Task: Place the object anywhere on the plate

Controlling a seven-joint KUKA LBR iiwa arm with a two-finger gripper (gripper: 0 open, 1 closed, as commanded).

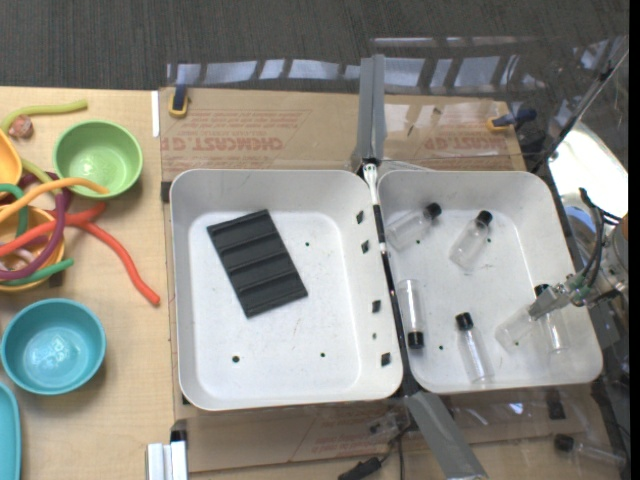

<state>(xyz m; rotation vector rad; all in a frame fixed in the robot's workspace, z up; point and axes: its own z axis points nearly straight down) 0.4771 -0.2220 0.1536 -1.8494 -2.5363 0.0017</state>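
- one hand sits low over the right bin's right side, close to the wall; it is small and partly blurred, so i cannot tell whether it is released or clenched, and nothing can be made out in its grasp.
- just below and left of the hand lies a clear vial, and whether the two touch is unclear.
- a second faint vial lies just beside the first, nearer the bin's right wall.
- further left, a black-capped vial lies on the bin floor, cap pointing towards the back.
- a long vial lies along the bin's left wall, its black cap at the near end.
- two more capped vials rest towards the back of the same bin, the back left vial and the back right vial, both tilted.
- the black ridged plate lies flat and skewed in the left bin, well apart from the hand and from every vial, with nothing on it.
- both bins stand on brown cardboard.
- on the wooden surface to the left are a green bowl, a teal bowl and a tangle of coloured cords.
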